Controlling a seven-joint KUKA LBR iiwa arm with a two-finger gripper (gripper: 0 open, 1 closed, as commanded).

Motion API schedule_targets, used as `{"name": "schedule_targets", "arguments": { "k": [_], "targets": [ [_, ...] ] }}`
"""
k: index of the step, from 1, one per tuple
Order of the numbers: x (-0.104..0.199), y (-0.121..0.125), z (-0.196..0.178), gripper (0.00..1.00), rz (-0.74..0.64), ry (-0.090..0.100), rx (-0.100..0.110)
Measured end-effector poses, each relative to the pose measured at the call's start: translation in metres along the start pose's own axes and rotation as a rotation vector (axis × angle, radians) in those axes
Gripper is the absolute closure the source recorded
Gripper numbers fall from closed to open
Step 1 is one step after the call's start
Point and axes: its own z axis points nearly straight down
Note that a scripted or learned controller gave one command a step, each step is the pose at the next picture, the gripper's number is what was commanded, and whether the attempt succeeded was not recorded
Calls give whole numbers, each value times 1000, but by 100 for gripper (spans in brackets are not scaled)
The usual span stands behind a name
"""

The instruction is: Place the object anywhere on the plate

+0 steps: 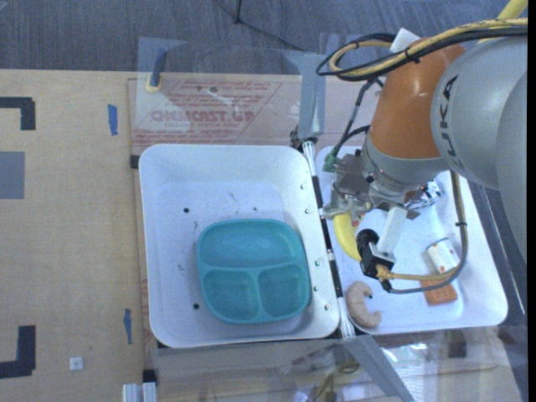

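A teal plate (251, 268) with three compartments lies in the left white bin (167, 191), toward its front. My gripper (355, 210) hangs over the left side of the right bin (481, 262), under the grey arm and its orange band. Just beneath it a yellow curved object (343, 234), like a banana, lies along that bin's left wall. The wrist hides the object's upper end, and I cannot tell whether the gripper touches it.
In the right bin a pale tan shrimp-shaped piece (362, 304) lies at the front left. An orange cracker-like square (442, 294) and a small white and yellow item (441, 255) sit toward the front right. The divider between the bins runs just left of the gripper.
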Motion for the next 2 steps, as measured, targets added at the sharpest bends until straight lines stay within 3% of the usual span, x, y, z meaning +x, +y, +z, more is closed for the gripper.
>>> {"name": "schedule_targets", "arguments": {
  "k": [1,2],
  "targets": [
    [39,-19,41,100,-12,0,2],
    [39,-19,41,0,-12,0,2]
  ]
}}
